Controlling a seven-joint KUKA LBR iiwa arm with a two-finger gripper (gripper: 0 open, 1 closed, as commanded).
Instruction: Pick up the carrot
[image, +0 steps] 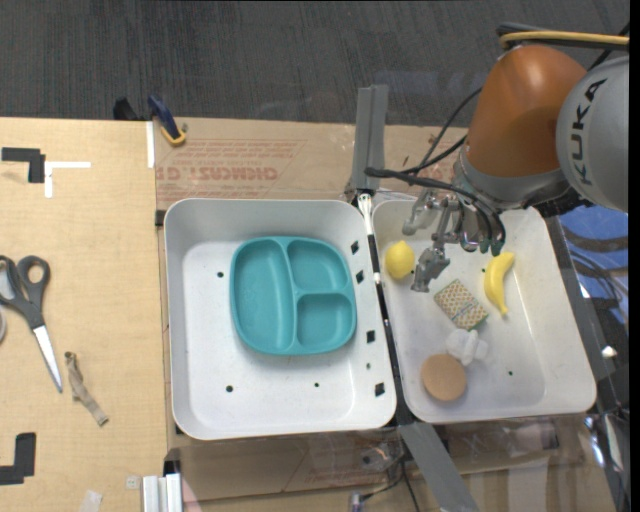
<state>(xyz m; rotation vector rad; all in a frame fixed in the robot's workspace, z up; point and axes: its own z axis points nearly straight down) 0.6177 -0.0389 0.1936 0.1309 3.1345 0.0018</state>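
Two white bins are sitting side by side: the left bin (190, 330) is holding one teal plate (295, 295); the right bin (560, 330) is holding one lemon (399, 260), one banana (497, 281), one patterned sponge (461, 302) and one tan disc (444, 378). The gripper (432, 268) is hovering beside the lemon; its finger state cannot be told. No carrot can be identified.

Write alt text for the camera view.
A grey and orange robot arm's gripper hovers over the right white bin, which holds a yellow lemon, yellow banana and tan round disc; the left white bin holds a teal divided plate.
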